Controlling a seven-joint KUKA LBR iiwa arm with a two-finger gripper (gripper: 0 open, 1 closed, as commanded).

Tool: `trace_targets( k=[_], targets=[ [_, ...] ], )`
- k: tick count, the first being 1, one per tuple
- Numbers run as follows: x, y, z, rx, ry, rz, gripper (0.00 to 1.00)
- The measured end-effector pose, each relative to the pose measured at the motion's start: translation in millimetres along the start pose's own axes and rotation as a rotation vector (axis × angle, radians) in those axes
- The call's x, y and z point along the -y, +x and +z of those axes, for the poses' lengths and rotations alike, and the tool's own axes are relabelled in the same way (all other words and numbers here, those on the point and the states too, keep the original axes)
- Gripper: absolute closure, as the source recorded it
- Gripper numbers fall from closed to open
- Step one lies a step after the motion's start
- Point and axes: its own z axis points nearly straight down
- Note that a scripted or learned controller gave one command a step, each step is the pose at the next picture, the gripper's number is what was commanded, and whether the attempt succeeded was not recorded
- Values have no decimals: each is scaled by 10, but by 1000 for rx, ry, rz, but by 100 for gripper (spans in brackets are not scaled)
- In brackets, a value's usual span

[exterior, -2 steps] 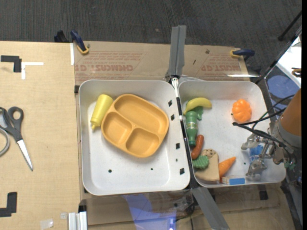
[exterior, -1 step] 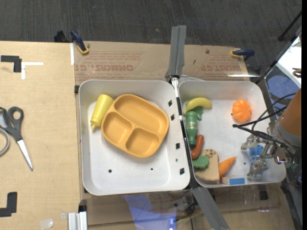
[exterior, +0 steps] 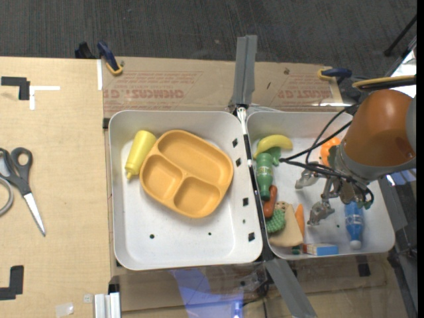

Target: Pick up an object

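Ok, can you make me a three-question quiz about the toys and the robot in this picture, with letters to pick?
1. Where is the orange plastic divided plate?
A. in the left white bin
B. in the right white bin
C. on the cardboard

2. What colour is the plastic bottle lying beside that plate?
A. blue
B. yellow
C. red

3. How is the robot's metal tool placed?
A. over the left bin
B. over the scissors
C. over the right bin, among the toys

Answers:
1 A: the plate lies inside the left bin.
2 B: the bottle against the plate's left edge is yellow.
3 C: the tool hangs above the right bin, between the green toy bottle and the blue toy bottle.
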Motion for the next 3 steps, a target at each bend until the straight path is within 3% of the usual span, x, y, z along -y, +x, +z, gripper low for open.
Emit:
trace_targets(
  k=[1, 2, 3],
  targets=[
    [-391, 337, 3, -3, 0, 73, 0],
    [-396, -263, -3, 0, 2, 171, 0],
    [-451, -107, 0, -2, 1, 197, 0]
  ],
)
